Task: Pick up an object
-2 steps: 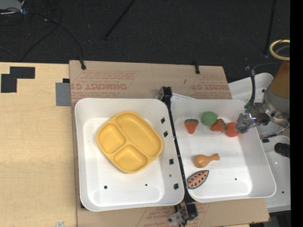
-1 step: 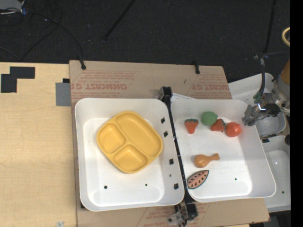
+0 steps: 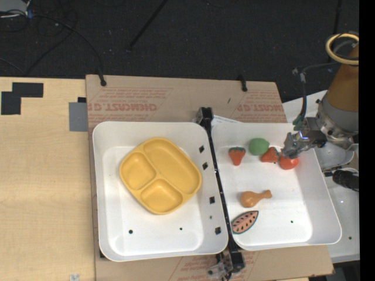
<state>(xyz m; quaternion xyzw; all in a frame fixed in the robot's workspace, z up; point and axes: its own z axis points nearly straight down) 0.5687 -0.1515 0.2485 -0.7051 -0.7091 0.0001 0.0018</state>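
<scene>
The metal pincer (image 3: 291,149) sits low in the right white bin (image 3: 310,227), over a small red toy tomato (image 3: 288,162); its grip I cannot tell.

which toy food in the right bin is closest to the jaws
The red tomato-like piece, right beneath the gripper at the right bin's far right. The strawberry, green ball, drumstick and watermelon slice lie farther left.

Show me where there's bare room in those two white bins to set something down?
Left bin: a bare strip along its near edge, below the yellow tray. Right bin: the near right corner, beside the chicken leg and watermelon slice. Crowded: its far end, around the strawberry, green ball and pincer.
</scene>
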